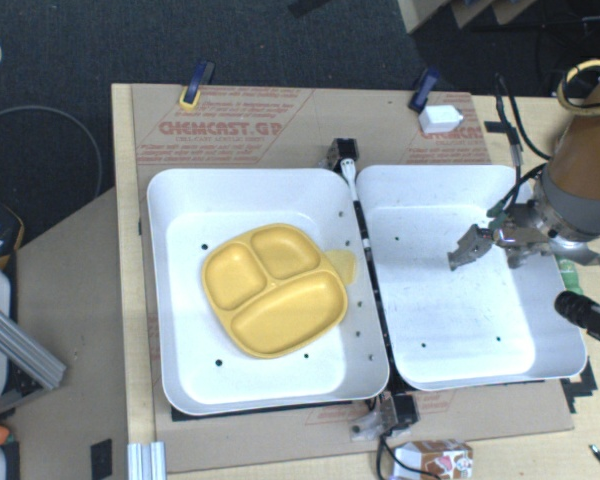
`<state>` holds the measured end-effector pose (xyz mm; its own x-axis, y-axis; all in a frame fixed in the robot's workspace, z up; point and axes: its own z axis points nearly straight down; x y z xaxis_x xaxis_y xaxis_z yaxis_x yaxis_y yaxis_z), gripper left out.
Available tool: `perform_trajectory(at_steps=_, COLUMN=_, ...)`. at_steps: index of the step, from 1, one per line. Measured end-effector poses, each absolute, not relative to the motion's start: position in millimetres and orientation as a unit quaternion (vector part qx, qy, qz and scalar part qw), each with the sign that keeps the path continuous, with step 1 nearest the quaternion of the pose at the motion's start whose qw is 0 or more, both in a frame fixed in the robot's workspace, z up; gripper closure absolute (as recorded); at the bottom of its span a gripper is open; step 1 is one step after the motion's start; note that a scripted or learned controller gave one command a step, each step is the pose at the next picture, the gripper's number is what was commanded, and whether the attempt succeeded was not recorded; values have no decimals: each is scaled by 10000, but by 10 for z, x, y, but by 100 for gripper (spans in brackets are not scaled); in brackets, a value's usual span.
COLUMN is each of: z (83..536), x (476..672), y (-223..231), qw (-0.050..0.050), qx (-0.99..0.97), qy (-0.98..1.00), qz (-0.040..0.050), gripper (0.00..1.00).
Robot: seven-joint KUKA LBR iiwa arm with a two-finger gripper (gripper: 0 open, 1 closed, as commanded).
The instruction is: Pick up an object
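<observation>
The tool (467, 251) hangs over the right bin (420, 298), grip state unclear; the yellow plate (273, 289) lies at nine o'clock, likely the target.

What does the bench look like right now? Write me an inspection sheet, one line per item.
Surface: brown board printed with red lettering, bearing the left bin and the right bin side by side.
Job's things: yellow divided tray, three compartments, lying flat in the left bin; a small yellow piece sits at its right edge.
Clutter: white block on the board behind the right bin; small packet at the front edge.
Grippers: gripper over the right bin, holding nothing that can be seen.
Cables: black cables beside the arm; thin cable on the floor at left.
Surroundings: dark carpet; blue clamps at the board's rear edge.
</observation>
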<state>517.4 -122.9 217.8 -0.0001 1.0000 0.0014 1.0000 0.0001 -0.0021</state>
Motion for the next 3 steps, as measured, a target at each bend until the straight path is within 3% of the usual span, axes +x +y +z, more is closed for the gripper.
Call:
perform_trajectory(at_steps=1, z=2883, x=4792, y=-336, qw=-14, qx=-7034, qy=-7108, qz=-34, gripper=0)
perform_trajectory(at_steps=2, z=2949, x=4803, y=-391, qw=-17, qx=-7069, qy=-7073, qz=-13, gripper=100)
perform_trajectory(at_steps=3, z=2979, x=4790, y=817, qw=6, qx=-7022, qy=-7120, qz=-22, gripper=100)
